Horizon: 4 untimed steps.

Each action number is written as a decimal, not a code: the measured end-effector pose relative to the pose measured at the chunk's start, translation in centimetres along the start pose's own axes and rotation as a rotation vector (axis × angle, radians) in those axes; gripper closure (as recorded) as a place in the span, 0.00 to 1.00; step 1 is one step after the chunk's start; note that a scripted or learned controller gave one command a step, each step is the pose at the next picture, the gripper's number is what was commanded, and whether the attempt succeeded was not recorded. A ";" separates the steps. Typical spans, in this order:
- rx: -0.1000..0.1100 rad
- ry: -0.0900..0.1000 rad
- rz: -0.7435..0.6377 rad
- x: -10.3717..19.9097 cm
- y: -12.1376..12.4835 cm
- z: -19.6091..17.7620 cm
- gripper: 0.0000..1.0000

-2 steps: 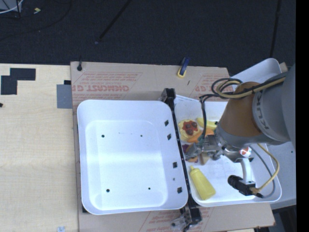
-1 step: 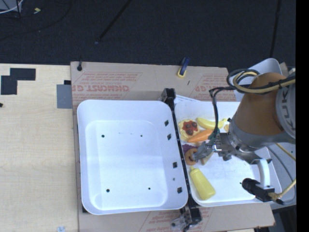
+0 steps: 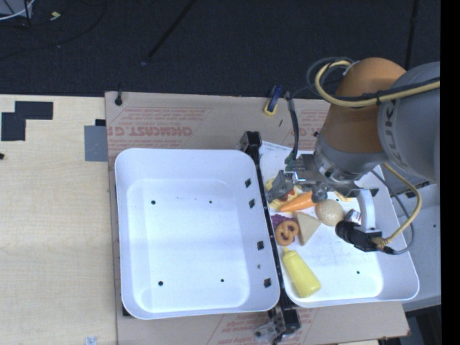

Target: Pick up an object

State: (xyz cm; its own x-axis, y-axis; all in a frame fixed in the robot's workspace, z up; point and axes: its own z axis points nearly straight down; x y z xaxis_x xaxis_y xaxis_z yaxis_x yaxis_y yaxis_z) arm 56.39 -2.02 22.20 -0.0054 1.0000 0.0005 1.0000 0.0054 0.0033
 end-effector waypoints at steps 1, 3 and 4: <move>-0.001 0.002 -0.003 6.8 1.9 -6.1 0.00; -0.001 0.003 -0.002 21.9 -0.3 -15.7 0.00; -0.001 0.003 -0.002 26.7 -1.7 -24.7 0.00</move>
State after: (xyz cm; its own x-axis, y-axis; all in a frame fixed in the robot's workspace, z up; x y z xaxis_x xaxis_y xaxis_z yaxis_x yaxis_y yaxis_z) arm 54.49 24.64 46.95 -0.0070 1.0000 0.0032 1.0000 0.0070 0.0043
